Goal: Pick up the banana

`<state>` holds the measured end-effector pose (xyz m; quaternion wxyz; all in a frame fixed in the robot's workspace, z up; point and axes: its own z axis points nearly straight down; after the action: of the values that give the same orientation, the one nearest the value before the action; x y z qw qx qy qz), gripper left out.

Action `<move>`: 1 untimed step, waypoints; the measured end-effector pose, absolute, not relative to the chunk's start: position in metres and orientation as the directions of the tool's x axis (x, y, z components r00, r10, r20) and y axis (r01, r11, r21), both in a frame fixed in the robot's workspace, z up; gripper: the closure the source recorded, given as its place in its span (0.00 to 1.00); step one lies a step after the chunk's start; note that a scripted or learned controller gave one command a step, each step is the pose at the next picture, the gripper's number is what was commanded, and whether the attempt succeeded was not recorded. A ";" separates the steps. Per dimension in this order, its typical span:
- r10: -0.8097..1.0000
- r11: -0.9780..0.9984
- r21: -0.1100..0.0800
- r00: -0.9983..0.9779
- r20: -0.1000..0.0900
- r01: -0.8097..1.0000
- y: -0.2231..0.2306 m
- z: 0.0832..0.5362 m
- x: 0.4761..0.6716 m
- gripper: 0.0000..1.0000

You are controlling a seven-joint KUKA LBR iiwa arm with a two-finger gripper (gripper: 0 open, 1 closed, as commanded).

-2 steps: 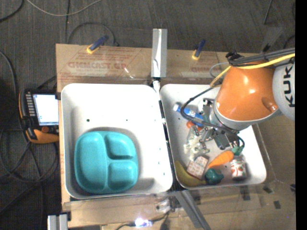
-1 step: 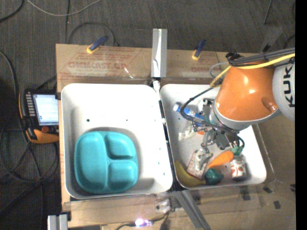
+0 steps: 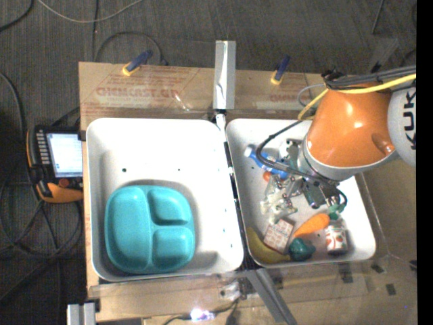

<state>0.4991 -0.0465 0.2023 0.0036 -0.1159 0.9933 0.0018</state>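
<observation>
The banana (image 3: 260,248) is yellow and lies curved along the front-left corner of the right bin (image 3: 238,147), partly under a small printed box (image 3: 277,234). My gripper (image 3: 284,193) hangs below the orange wrist band (image 3: 352,127) over the middle of the right bin, above and slightly right of the banana. It sits among cables and clutter, and nothing shows clearly between its tips. The banana rests on the bin floor, apart from the gripper.
An orange carrot (image 3: 312,224), a dark teal lump (image 3: 302,249) and a small red-and-white can (image 3: 335,238) crowd the right bin's front. A blue item (image 3: 261,158) lies at its back left. The left bin (image 3: 155,134) holds a teal divided plate (image 3: 150,229).
</observation>
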 end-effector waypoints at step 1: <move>-0.579 0.816 0.001 -0.816 -0.001 -0.579 -0.042 0.184 0.493 1.00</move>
<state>0.4926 -0.0419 0.1836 0.0005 -0.3036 0.9528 0.0006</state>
